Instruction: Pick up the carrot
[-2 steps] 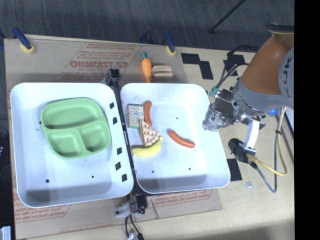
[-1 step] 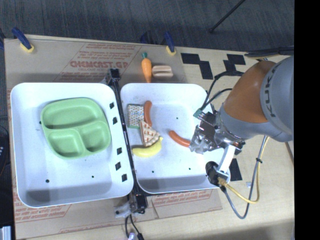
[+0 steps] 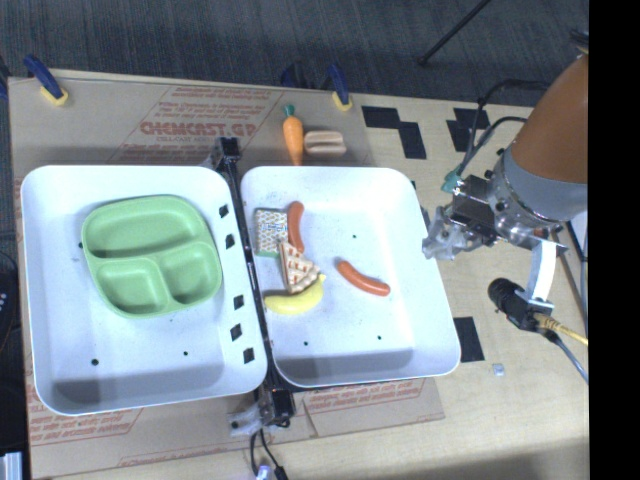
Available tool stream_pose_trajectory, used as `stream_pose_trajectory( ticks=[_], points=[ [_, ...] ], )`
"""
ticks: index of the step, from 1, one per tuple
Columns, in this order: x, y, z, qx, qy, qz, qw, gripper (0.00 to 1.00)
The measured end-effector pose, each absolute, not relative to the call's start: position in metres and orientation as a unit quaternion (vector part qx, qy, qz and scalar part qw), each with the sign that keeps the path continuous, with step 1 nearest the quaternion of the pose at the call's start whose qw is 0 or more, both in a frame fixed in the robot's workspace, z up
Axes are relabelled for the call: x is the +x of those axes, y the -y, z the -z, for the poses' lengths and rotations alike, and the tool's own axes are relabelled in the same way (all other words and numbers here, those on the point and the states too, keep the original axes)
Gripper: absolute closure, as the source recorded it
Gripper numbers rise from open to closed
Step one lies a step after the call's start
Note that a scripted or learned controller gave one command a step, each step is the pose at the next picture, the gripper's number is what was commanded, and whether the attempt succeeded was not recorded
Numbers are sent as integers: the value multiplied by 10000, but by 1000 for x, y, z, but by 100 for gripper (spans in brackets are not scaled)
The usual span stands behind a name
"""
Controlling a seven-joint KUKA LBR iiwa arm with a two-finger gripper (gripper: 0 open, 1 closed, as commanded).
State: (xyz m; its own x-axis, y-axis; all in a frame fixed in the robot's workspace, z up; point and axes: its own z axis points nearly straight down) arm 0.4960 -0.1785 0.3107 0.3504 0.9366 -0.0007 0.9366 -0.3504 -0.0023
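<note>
The carrot (image 3: 292,138), orange with a green top, lies on the bench just behind the right bin (image 3: 400,193), outside both bins. It points toward the bin's back rim. My gripper (image 3: 439,242) hangs off the right bin's right edge, low over the bench, far to the right of the carrot and nearer the front. Nothing shows at its tip.
A small bun (image 3: 324,144) sits right beside the carrot. The right bin holds two sausages (image 3: 295,225) (image 3: 362,278), a waffle piece (image 3: 297,265), a banana (image 3: 295,302) and a patterned packet (image 3: 270,232). A green divided plate (image 3: 152,252) lies in the left bin (image 3: 50,368).
</note>
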Motion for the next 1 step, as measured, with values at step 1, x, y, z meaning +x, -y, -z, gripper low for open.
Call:
stream_pose_trajectory(
  ticks=[1],
  points=[
    [479,140,-294,-9075,4199,-18,21,100]
  ],
)
